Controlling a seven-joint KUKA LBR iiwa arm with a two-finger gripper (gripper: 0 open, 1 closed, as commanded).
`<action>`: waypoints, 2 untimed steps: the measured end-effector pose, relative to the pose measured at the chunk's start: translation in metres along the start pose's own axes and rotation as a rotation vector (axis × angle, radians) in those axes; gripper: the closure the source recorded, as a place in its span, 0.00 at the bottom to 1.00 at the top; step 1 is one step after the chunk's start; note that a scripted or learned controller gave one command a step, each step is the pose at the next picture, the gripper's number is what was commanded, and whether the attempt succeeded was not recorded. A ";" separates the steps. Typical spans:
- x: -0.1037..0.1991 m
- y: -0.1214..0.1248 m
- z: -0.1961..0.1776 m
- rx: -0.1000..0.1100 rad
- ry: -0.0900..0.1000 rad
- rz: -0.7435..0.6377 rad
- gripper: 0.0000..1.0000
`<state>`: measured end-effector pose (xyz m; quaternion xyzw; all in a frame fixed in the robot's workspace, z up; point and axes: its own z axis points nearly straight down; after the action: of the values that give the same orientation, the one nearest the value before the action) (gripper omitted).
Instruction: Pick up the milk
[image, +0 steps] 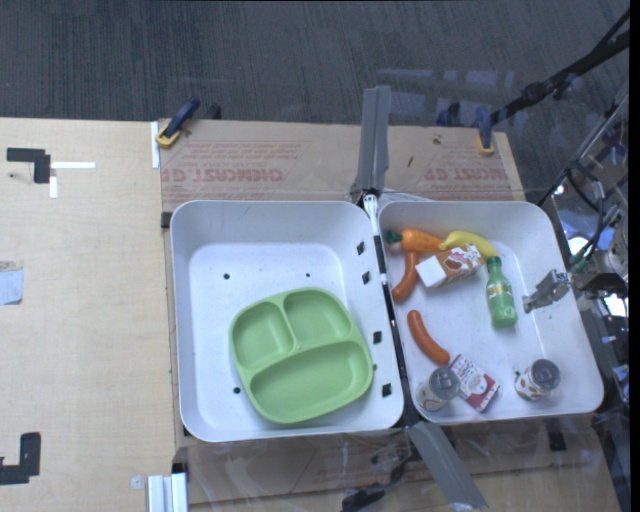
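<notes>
- Overhead, two white bins are sitting side by side on a bench; the left bin (200, 330) is carrying a green divided plate (300, 353) lying toward its front right.
- The right bin (575, 345) is holding the clutter: the milk (450, 267), a small carton lying on its side, is resting near the back edge, left of centre.
- A banana (468, 241) is lying just behind the milk, touching or nearly touching it, and a carrot (418, 239) is sitting in the back left corner.
- One sausage (405, 276) is leaning along the left wall just beside the milk; a second sausage (428, 337) is lying nearer the middle of the bin.
- A green bottle (500, 293) is lying right of the milk, well short of the right wall.
- Along the front edge, a can (440, 384) is sitting at the left, a red packet (473, 381) is touching it, and another can (539, 378) is standing toward the front right corner.
- The gripper (548, 290) is hanging over the right edge of the right bin, just beside the bottle and apart from the milk; whether its fingers are apart or together cannot be told.
</notes>
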<state>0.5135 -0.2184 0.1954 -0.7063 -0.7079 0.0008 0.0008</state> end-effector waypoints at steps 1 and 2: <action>0.058 0.047 -0.011 -0.001 -0.001 0.088 0.00; 0.110 0.118 0.102 -0.004 -0.001 0.145 0.00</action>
<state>0.6312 -0.1084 0.0933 -0.7555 -0.6551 -0.0001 -0.0013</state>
